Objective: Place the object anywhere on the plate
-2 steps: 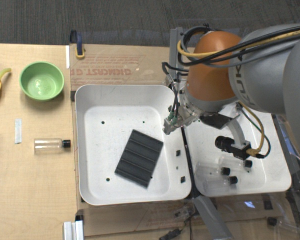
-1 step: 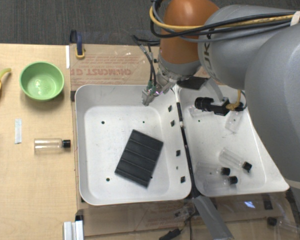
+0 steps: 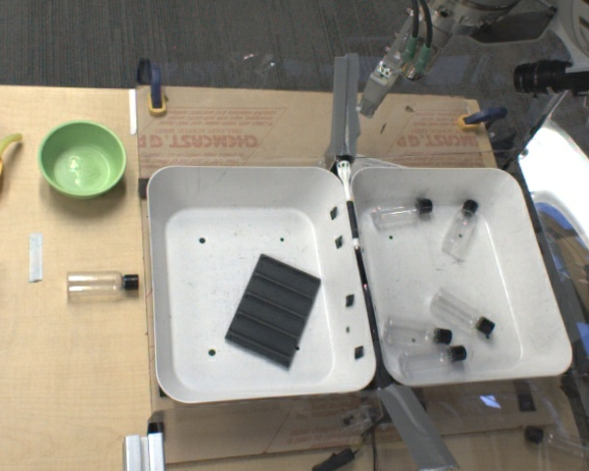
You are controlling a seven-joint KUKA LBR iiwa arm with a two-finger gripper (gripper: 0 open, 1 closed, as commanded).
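Camera view looks down on the wooden desk (image 3: 59,361), and the trouble starts with its two shallow white plastic bins. The left bin (image 3: 167,292) carries only the dark ribbed rectangular plate (image 3: 274,310), lying flat and turned at a slant near the bin's middle. The right bin (image 3: 530,292) holds the likely objects: several small clear plastic vials with black caps, two near the top, one at (image 3: 404,213) and one at (image 3: 460,232), and three crowded toward the bottom, around (image 3: 461,314).

The grey arm's hand (image 3: 398,65) hangs high above the cardboard beyond the bins, well apart from every vial; whether its grip is wide or narrow I cannot tell, and nothing is seen in it.

The vials are clear, smooth and round, so I judge a grasp may slip or roll one aside. The lower three lie close together, so a descent there could knock a neighbour or catch two. Even once carried, a vial set on the ribbed plate could roll off. The raised wall between the bins could also snag a low crossing.

A green bowl (image 3: 82,158) and another vial (image 3: 100,283) sit on the desk to the left, outside the work.
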